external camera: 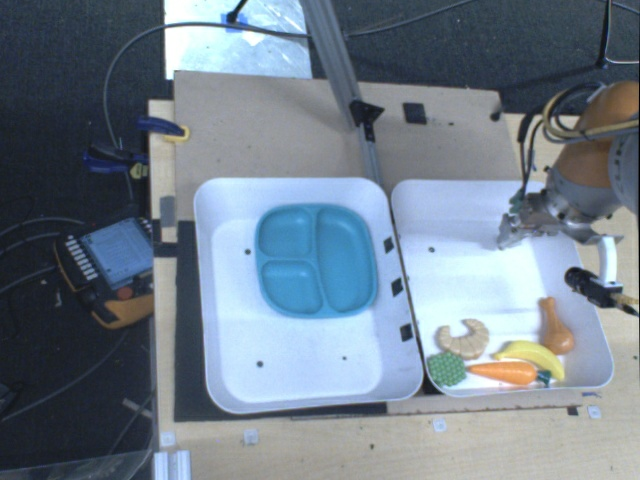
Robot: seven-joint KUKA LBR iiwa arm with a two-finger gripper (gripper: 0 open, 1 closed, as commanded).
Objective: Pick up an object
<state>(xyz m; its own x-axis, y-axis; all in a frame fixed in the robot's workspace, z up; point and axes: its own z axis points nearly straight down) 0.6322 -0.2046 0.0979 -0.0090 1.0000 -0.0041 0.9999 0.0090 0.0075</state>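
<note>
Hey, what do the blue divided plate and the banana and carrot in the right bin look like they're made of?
The blue plate looks like moulded plastic: one even colour, smooth matte surface, rounded compartment ridges. The banana and carrot look like toy food, probably plastic or rubber, judging by their flat bright colours and slight sheen; the picture is too coarse to say which.

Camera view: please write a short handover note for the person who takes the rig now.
Gripper: above the right bin, upper right part, holding nothing visible.
Things: croissant, broccoli, carrot, banana and brown pear-shaped piece lie together in the right bin's near corner. Blue divided plate lies in the left bin.
Done: nothing picked.
Left: pick up one object.
</note>
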